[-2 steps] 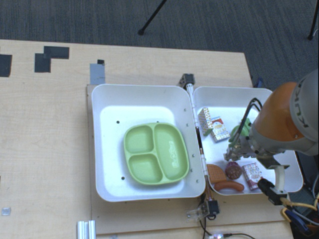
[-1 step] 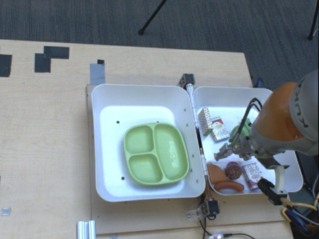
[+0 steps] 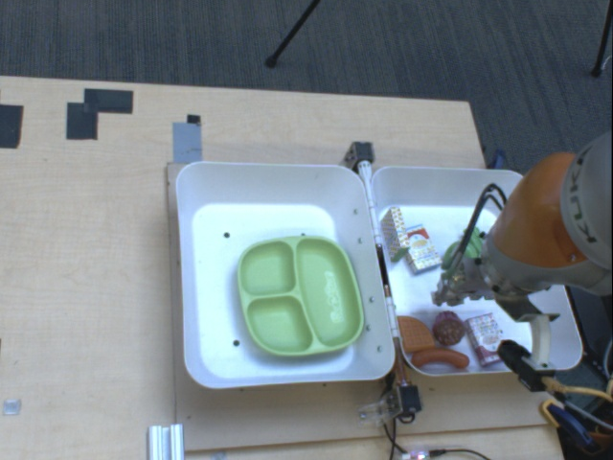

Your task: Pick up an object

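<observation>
One green tray point(image 3: 301, 296) in the left bin point(image 3: 206, 257); roughly five items right; jaws' state indiscernible.

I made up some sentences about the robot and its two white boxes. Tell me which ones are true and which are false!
1. The green plate lies in the left bin. True.
2. The green plate has three sections. True.
3. The arm is over the left bin. False: it is over the right bin.
4. The small snack box sits on the green plate. False: it lies in the right bin.
5. A sausage lies near the front of the right bin. True.
6. The bins stand on a blue bench. False: the bench is light wood colour.
</observation>
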Controlling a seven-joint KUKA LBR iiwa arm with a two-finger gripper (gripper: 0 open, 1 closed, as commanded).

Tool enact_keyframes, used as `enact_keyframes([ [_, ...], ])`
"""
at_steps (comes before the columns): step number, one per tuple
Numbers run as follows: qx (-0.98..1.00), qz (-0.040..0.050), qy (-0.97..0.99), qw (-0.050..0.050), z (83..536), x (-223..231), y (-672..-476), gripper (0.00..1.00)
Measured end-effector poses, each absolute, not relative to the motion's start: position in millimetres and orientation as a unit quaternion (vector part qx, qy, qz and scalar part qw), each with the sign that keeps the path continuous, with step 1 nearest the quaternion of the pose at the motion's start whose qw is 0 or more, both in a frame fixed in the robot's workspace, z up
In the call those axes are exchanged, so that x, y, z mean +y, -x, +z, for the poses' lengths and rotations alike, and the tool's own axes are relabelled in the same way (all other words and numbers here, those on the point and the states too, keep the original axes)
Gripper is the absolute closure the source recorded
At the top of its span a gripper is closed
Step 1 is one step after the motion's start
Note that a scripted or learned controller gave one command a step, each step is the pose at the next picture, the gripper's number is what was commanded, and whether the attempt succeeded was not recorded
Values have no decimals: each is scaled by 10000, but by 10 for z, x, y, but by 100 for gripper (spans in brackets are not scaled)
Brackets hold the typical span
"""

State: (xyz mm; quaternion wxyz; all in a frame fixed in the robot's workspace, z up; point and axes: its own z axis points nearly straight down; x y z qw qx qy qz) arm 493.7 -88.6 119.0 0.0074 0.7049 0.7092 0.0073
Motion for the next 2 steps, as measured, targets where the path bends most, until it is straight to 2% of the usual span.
enact_keyframes([
  [1, 7089, 72, -7052, 73, 1189, -886, -4936, 0],
  [2, 7074, 23, -7068, 24, 868, -932, -4886, 0],
])
